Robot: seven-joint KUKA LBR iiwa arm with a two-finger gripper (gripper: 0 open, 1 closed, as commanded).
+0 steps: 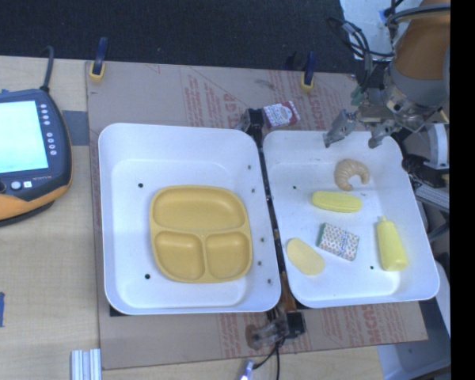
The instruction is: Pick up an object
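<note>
My gripper (355, 135) hangs open above the far edge of the right bin (301, 287), with nothing between its two grey fingers. Just below it lies a tan croissant (352, 172). Further toward the front sit a yellow corn-like piece (337, 202), a small patterned packet (339, 241), a pale yellow oval piece (305, 256) and a yellow bottle (391, 244) at the right side.
The left bin (127, 291) holds a yellow divided tray (200, 233). A teach pendant (20, 153) rests at the far left. A small wrapper (279, 115) lies on the cardboard behind the bins. Clamps hold the cardboard's back edge.
</note>
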